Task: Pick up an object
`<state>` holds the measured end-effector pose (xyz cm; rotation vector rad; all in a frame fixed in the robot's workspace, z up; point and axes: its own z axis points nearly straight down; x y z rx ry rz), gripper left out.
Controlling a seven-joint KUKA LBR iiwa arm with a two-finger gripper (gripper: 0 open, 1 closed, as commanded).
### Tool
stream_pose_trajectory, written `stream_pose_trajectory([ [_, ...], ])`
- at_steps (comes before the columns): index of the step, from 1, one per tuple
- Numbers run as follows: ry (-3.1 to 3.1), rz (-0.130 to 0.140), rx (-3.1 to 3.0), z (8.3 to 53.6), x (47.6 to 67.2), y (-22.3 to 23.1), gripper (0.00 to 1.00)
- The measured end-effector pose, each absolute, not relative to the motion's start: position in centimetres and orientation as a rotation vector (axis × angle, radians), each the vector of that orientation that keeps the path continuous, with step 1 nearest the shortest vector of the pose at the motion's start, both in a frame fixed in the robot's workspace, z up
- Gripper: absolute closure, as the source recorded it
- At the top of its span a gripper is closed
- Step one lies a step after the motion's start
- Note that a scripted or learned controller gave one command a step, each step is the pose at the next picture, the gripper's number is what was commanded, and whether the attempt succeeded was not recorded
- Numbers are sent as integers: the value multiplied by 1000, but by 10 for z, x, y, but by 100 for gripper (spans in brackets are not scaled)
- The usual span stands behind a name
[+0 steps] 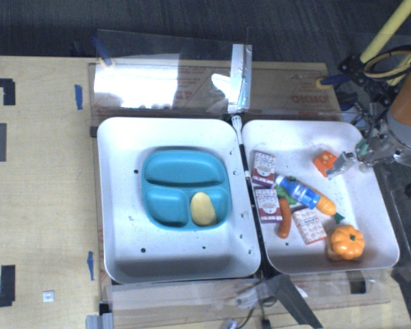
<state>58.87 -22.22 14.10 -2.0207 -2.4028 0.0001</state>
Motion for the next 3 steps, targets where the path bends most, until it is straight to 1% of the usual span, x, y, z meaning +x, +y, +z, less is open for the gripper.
stream_pose_trajectory([
  [1,-2439,-1,-1987,86,549,-196,0],
  [2,-2491,-4,-1921,87,537,-142,0],
  [3,-2541,-5,-1860,88,498,-120,0],
])
